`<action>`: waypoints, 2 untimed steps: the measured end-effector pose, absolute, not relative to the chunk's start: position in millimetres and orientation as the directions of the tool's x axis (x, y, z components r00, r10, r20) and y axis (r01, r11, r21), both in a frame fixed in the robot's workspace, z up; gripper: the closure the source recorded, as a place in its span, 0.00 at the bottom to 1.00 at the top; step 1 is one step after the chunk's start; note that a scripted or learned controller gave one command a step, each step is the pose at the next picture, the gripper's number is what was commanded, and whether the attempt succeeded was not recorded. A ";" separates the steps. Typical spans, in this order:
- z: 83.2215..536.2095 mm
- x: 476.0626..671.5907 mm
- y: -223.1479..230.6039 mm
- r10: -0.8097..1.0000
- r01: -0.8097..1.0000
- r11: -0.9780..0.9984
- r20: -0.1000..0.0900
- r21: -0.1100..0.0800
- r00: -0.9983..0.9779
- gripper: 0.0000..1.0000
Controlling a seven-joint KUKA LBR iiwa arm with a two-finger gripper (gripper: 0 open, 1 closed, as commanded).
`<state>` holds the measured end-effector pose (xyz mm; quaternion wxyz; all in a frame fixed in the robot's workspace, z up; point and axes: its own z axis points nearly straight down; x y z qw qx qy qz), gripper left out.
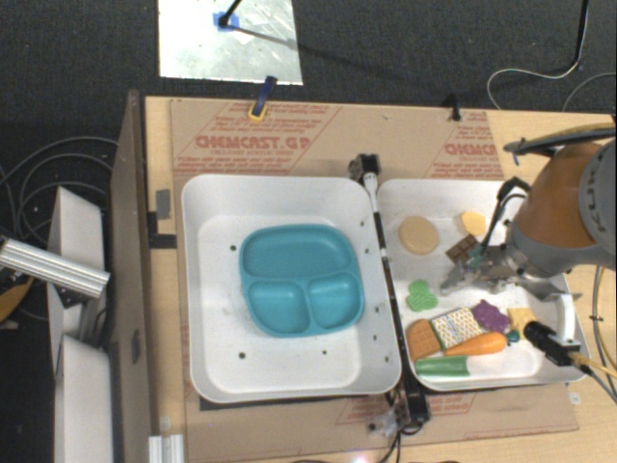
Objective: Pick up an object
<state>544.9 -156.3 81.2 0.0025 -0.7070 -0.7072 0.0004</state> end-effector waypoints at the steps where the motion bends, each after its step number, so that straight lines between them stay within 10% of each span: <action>1: 85.8 600.5 -167.9 1.000 1.000 0.005 -0.002 0.008 -0.005 0.00; 2: 85.8 625.2 -176.4 1.000 1.000 0.006 -0.001 0.005 -0.006 0.00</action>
